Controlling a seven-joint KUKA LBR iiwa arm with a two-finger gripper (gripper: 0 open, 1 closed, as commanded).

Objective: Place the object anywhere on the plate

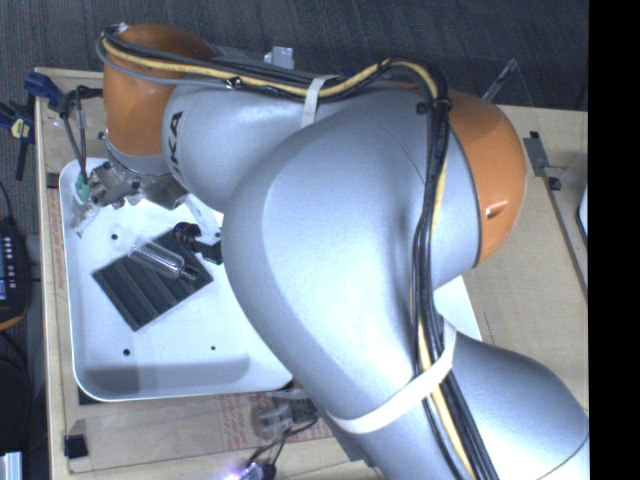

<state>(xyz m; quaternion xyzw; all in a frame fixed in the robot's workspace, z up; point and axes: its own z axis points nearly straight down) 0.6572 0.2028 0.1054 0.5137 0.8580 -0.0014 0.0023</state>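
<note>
**A:** Arm (340,268) first, nearest link outward. We log a thick grey link rising at the near right of the plate (150,286). It swells into a big rounded elbow that overhangs the plate's right side.

**B:** One orange band (495,183) on the flank of that elbow, well to the right of the plate. From there the forearm stretches to the far left and crosses beyond the plate.

**A:** A second orange band (150,78) sits beyond the plate's far edge. There the wrist bends downward.

**B:** The gripper (93,190) hangs just beyond the plate's far-left side, over the far-left corner of the white bin (150,378). Grasping or released?

**A:** We cannot tell. The tip is small and blurred, so we log no hold.

**B:** Counts, near to far. On the near side of the plate, past the bin's near rim: one printed sheet (240,418) with red lettering.

**A:** One white bin in clear view, with the plate on its floor. One plate: dark, ribbed, a flat rectangle lying askew.

**B:** One object (165,260): a small shiny tube-like piece lying on the plate's far part, touching the ribs. It is apart from the gripper.

**A:** One arm, one gripper, two orange bands. Farthest out, beyond and left of the plate at the bench edge, we make out two blue clamps (36,85).
</note>
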